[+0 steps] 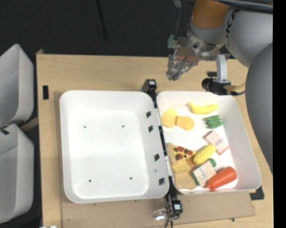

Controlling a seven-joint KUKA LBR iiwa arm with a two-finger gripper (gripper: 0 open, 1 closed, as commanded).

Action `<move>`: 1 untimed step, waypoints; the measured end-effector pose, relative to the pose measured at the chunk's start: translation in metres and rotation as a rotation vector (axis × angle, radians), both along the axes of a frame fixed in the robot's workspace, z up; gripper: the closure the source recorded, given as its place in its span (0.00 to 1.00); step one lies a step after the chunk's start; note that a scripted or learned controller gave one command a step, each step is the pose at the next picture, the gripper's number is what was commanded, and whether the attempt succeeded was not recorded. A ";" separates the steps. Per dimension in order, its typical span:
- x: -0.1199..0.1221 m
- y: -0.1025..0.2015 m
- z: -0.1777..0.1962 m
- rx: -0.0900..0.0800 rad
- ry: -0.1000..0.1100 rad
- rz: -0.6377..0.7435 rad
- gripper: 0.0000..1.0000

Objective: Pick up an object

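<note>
My gripper (174, 73) hangs above the bench just behind the far edge of the right bin (244, 141), near the divide between the two bins, with nothing between its fingers. In the right bin lie a yellow banana (202, 108), a yellow round piece (169, 118), an orange slice (184, 123), a green piece (213, 121), a pink cracker (216, 142), a pizza slice (182, 152), a corn cob (204, 153), a green-edged block (202, 172), a tan biscuit (184, 180) and a red-orange carrot (222, 178).
The left bin (107, 144) sits beside the right one, joined by black clips (149, 85) along the middle. The grey arm with its orange band (214, 13) fills the upper right. White objects (7, 127) stand off the bench at the left.
</note>
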State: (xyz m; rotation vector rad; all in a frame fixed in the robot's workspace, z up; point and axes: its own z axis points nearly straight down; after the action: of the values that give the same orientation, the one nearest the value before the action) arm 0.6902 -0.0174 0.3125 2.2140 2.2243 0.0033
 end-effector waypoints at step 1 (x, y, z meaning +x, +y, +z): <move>0.000 0.056 0.002 0.000 0.000 0.001 1.00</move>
State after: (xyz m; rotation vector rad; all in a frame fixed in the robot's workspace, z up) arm 0.6901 0.0386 0.3141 2.2134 2.2255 0.0031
